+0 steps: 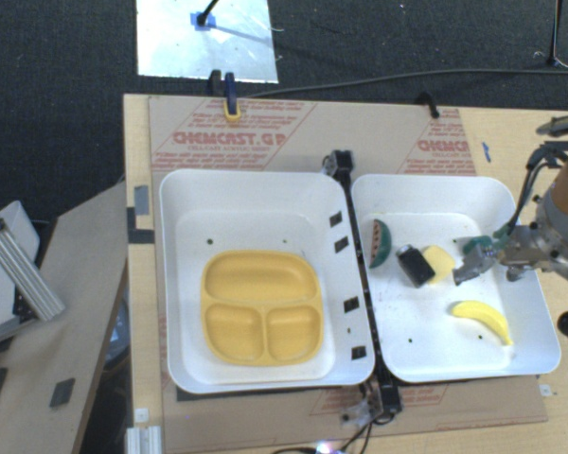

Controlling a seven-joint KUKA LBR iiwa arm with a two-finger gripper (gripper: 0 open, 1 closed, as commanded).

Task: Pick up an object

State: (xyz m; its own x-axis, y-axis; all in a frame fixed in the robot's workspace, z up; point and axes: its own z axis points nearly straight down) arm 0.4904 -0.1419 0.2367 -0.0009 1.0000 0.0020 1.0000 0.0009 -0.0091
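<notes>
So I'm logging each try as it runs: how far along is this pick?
Nothing looks picked yet. The banana, the black block, the pale yellow piece and the watermelon slice all lie in the right bin. In hand: the pincer sits low inside that bin, right of the yellow piece. Left: closing on one item and lifting it.

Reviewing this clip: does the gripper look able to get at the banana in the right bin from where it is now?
Probably yes. The banana lies alone on open bin floor, just below the gripper, with nothing stacked on or against it.
</notes>
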